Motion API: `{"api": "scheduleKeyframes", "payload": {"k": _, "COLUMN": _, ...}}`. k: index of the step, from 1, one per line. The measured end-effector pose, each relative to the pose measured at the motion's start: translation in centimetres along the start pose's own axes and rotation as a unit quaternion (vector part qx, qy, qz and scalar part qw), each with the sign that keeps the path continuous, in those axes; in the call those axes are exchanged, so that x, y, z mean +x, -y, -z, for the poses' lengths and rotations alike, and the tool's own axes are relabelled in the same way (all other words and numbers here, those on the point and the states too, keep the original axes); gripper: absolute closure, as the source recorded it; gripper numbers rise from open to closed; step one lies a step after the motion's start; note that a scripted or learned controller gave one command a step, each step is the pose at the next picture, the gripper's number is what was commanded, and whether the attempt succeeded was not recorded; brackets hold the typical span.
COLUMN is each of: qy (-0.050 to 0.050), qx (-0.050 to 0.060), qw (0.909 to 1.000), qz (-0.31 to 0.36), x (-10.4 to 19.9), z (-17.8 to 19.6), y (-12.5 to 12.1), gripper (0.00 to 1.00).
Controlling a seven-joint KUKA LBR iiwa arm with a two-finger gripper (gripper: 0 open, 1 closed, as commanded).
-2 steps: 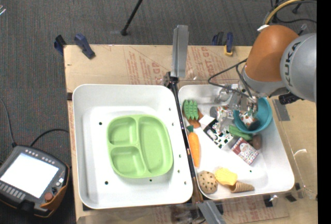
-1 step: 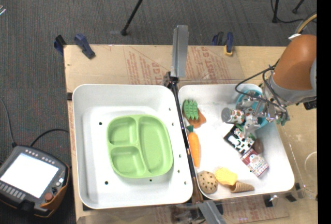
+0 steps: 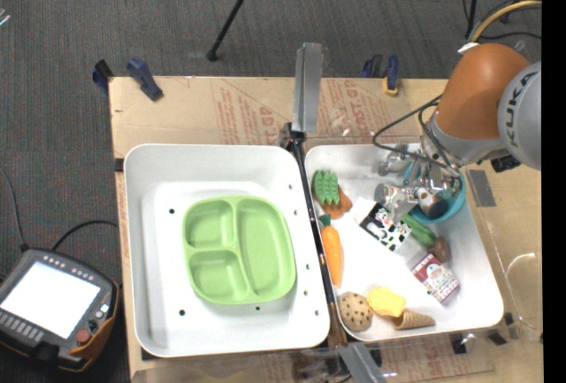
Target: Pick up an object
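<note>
A: What's in my left bin (image 3: 146, 195)?
B: Green divided tray (image 3: 237, 248), centred.
A: Right bin (image 3: 486, 284)?
B: I see the gripper (image 3: 409, 192) low near its back edge, beside a teal bowl (image 3: 445, 206). Carrot (image 3: 332, 255) along the left wall, cookie (image 3: 355, 310) and ice-cream cone (image 3: 398, 309) at the front edge.

Two white bins (image 3: 141, 195), one green divided tray (image 3: 239, 248), one carrot (image 3: 332, 255), one cookie (image 3: 355, 310)

Tablet (image 3: 51, 302) on floor; 3 clamps (image 3: 143, 77) at bench edge.

Grey arm (image 3: 531, 120) w/ orange band, black cables
</note>
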State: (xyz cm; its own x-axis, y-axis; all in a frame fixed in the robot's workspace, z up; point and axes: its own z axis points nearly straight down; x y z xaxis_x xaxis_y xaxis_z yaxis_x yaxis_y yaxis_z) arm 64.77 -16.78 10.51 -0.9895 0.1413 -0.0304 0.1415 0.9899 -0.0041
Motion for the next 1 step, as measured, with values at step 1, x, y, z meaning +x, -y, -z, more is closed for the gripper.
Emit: {"api": "scheduleKeyframes", "payload": {"k": 1, "qy": 0.001, "qx": -0.002, "qw": 0.9993, "qz": -0.037, "x": 5.78, "z": 0.16, "y": 4.82, "gripper": 0.00}}
